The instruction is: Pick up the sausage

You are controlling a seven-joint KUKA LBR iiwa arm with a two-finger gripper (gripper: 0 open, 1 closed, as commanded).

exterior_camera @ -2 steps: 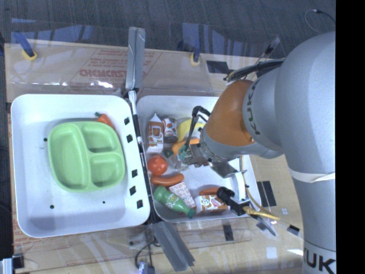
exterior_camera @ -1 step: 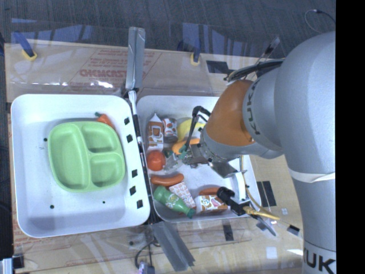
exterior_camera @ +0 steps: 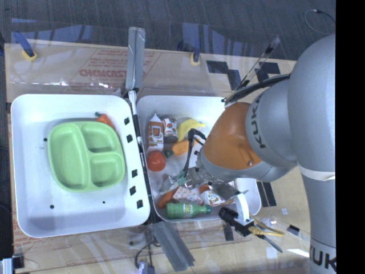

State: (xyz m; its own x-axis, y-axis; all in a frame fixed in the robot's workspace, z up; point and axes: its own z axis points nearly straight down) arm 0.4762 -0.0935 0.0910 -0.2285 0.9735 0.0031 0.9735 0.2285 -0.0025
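**Orange wrist band low over the cluttered right bin**

From my seat, the smooth grey arm [exterior_camera: 296, 113] reaches in over the right bin [exterior_camera: 171, 103], its glossy orange band [exterior_camera: 228, 141] covering much of that bin's far side. The gripper [exterior_camera: 186, 178] sits down among the items near the bin's middle. The wrist hides it, so I cannot tell whether it is apart or closed.

The sausage [exterior_camera: 166, 198], a short reddish-brown cylinder, lies tilted near the bin's front-left corner, just beside the gripper and just above a green plastic bottle [exterior_camera: 188, 210] lying on its side. A round red tomato [exterior_camera: 156, 161] sits further back, with a curved yellow banana [exterior_camera: 190, 128] behind it.

The left bin [exterior_camera: 34, 216] holds a matte green divided tray [exterior_camera: 85, 156].
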